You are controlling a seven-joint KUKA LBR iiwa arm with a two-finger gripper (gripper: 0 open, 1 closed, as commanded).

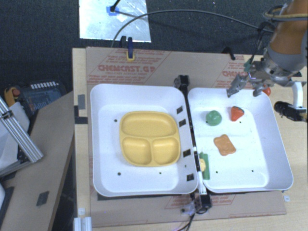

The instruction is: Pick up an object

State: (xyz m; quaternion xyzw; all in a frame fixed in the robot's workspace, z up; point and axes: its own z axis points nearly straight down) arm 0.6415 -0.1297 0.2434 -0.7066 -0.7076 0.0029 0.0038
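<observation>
In the right bin (269, 143) lie a green round object (213, 117), a red strawberry-like piece (237, 113) and an orange flat piece (224, 145). A green and yellow item (203, 166) rests against that bin's left wall. My gripper (246, 89) hangs over the bin's far edge, above and behind the red piece, with its two fingers spread apart and nothing between them. The grey arm with its orange band (288, 35) comes in from the upper right.
The left bin (101, 143) holds a yellow divided tray (148, 137). A black clamp (183, 82) sits at the far end of the divider between the bins. A black fitting (288, 110) sticks out beside the right bin's right rim.
</observation>
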